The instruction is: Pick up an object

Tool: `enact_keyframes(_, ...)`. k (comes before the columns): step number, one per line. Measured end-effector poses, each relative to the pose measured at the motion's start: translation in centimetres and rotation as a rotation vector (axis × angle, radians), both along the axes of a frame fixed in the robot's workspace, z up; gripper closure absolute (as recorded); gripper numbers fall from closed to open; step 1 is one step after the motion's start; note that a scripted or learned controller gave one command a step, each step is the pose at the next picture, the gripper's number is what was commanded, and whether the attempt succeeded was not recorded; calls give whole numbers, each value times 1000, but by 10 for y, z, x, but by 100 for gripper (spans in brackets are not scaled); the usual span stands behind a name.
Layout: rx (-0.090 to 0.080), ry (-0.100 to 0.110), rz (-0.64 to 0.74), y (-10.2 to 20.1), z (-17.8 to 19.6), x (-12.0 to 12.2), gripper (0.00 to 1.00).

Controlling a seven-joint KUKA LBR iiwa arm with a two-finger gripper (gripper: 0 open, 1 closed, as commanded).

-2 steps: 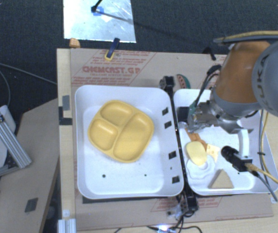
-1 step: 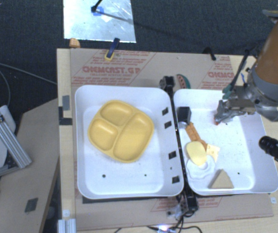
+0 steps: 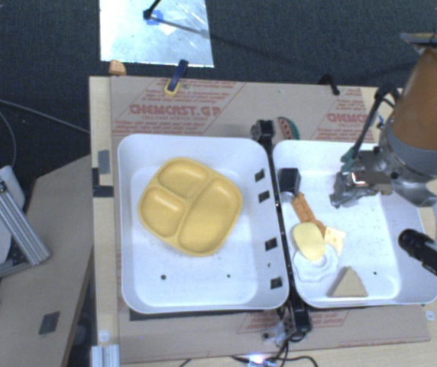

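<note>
The jaws [image 3: 346, 196] hang over the right bin [image 3: 379, 281]. I cannot tell their state. A yellow spatula [image 3: 308, 235] lies left of them

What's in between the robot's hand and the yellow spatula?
Nothing. The camera view shows just bare white bin floor between the hand and the spatula.

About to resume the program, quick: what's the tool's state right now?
Tool: cannot be told whether open or closed; nothing visibly held, hovering over the right bin.
</note>
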State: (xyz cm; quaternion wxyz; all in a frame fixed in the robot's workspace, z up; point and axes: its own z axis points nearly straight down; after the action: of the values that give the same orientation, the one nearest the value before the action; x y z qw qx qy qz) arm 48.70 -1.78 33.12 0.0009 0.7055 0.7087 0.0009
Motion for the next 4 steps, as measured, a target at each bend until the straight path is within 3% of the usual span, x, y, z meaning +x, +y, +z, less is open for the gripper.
enact_keyframes(1, 0, 4, 2, 28, -48, 23, 100)
enact_keyframes(2, 0, 1, 0, 26, -45, 23, 0)
enact_keyframes(3, 2, -4, 5, 78, 7, 0, 0)
enact_keyframes(4, 4, -4, 6, 141, 52, 0, 0)
